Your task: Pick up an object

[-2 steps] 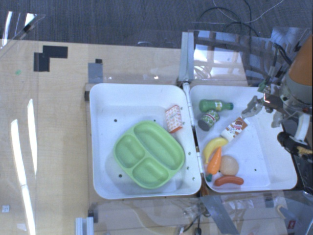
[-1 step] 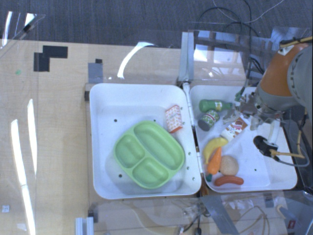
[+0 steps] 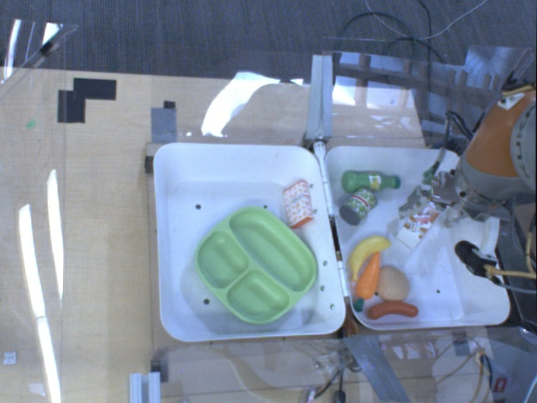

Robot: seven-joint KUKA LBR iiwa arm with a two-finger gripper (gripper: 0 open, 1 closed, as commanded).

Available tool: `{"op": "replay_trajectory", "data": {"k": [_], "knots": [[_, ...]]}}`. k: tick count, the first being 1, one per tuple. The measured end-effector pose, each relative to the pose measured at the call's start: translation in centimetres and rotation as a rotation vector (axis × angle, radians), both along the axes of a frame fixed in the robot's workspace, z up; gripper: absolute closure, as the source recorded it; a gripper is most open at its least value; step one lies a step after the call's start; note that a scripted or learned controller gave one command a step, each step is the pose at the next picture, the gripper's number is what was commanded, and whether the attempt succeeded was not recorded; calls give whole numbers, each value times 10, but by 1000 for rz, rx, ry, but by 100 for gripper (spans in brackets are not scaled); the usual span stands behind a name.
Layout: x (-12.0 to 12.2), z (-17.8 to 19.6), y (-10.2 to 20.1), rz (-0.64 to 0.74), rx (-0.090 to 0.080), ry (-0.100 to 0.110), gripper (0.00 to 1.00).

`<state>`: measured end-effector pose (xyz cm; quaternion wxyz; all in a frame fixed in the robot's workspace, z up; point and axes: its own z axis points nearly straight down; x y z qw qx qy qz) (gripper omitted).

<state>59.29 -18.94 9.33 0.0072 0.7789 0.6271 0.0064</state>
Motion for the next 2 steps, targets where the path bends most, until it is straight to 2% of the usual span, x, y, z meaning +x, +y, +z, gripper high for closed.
{"op": "replay_trajectory", "data": {"k": [1, 2], "knots": [[21, 4, 7, -1, 2, 11, 0], [11, -5, 2, 105, 1, 12, 0]]}}
